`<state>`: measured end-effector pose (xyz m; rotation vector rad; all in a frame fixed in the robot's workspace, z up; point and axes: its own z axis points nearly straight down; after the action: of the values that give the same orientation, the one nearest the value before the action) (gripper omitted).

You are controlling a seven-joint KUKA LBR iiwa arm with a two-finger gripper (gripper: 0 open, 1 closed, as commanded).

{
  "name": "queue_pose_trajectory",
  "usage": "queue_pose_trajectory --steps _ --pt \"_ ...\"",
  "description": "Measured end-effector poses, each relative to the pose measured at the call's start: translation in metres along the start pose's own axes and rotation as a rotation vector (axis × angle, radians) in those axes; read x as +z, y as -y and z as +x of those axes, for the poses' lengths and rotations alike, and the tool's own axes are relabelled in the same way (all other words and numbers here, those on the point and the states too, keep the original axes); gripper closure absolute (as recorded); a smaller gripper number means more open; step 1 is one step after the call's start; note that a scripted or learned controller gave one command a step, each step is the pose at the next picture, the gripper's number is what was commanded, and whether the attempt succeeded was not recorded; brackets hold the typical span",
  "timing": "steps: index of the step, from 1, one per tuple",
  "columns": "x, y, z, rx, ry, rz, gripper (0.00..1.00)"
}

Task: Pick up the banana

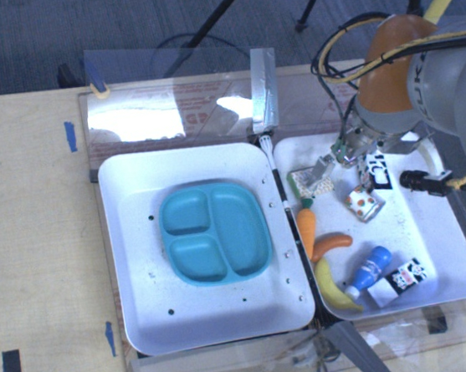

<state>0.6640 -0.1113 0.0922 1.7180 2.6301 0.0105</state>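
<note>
Camera view: banana (333,287) is lying in the right bin (441,235), front-left corner, beside the blue bottle (368,269). Pincer (349,155) is hovering near the bin's back; opening unclear, can't tell. Banana probably light, curved, smooth; gripping mid-body looks best.

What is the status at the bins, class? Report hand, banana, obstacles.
Hand at right bin's far end, holding nothing visible. Banana at near edge, untouched. Sausage and blue bottle crowd it.
</note>
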Motion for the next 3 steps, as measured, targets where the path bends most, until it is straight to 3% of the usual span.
queue_pose_trajectory --steps 1,2,3 --pt "0.007 0.05 0.034 -0.028 0.003 0.005 0.0" --pt "-0.089 0.019 0.033 0.546 0.006 0.009 0.0" --pt "0.007 0.072 0.022 0.697 0.005 0.003 0.0"
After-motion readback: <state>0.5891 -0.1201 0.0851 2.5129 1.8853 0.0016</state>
